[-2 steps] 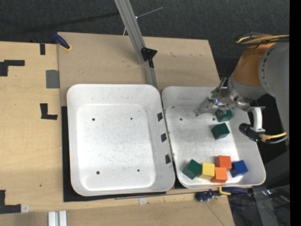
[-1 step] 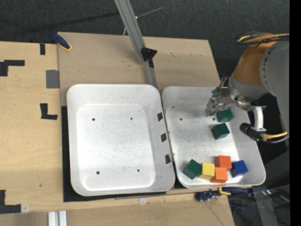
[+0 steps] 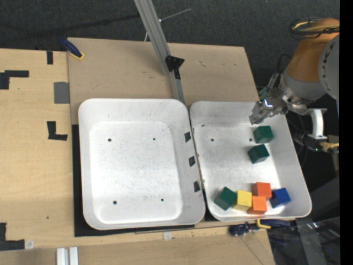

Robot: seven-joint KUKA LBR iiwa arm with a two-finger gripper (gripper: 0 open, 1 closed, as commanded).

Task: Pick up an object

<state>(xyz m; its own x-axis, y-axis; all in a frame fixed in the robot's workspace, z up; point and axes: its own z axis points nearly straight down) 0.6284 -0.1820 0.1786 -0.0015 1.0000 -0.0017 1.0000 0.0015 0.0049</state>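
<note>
In the right bin (image 3: pixel 220 153) lie two dark green blocks, one (image 3: pixel 263 134) near the far right side and another (image 3: pixel 258 153) just in front of it. Along the near edge huddle a green block (image 3: pixel 225 197), a yellow block (image 3: pixel 244 198), two orange blocks (image 3: pixel 262 190) (image 3: pixel 258 203) and a blue block (image 3: pixel 280 196). My gripper (image 3: pixel 258 116) hangs at the far right of this bin, just above and behind the upper green block. Nothing shows between its fingers, and their spread is too small to read.
The left bin (image 3: pixel 132 164) sits beside the right one. A slanted metal pole (image 3: pixel 157 35) with a black clamp rises behind the bins. The orange-banded arm (image 3: pixel 311 59) reaches in at the right. A blue and yellow clamp (image 3: pixel 251 228) lies at the bench front.
</note>
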